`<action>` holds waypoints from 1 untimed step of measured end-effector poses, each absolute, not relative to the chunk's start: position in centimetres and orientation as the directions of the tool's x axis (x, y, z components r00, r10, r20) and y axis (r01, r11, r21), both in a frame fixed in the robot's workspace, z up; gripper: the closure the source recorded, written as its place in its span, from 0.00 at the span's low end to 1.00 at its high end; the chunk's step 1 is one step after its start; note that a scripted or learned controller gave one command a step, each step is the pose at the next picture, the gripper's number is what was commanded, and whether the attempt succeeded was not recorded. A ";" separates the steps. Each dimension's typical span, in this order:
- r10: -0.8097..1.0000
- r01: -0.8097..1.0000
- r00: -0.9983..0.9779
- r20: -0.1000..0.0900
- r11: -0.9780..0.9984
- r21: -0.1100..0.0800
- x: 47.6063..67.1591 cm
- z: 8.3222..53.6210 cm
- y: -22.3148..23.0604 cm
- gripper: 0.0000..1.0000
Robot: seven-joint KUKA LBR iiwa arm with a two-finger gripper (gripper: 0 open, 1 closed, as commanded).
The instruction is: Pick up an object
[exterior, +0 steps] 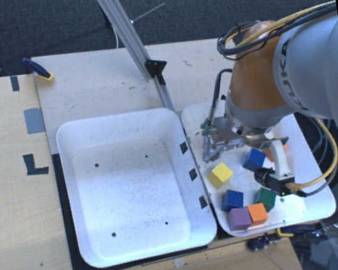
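Yellow block point(221, 173) lies just below the end effector point(213, 149); its opening cannot be judged. Block looks light and rigid (probably foam); grip opposite flat faces.

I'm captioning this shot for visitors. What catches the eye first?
The big grey arm with its orange band, reaching in from the right over the right bin. Beneath it sit bright blocks: yellow, blue, purple, orange. The left bin beside it looks bare.
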State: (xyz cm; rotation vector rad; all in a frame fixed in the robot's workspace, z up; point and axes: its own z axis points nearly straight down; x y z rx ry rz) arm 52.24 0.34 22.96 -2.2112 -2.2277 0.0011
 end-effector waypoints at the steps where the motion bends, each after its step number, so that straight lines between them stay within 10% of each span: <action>1: 1.000 1.000 -0.007 0.001 0.007 -0.003 53.5 21.9 5.6 1.00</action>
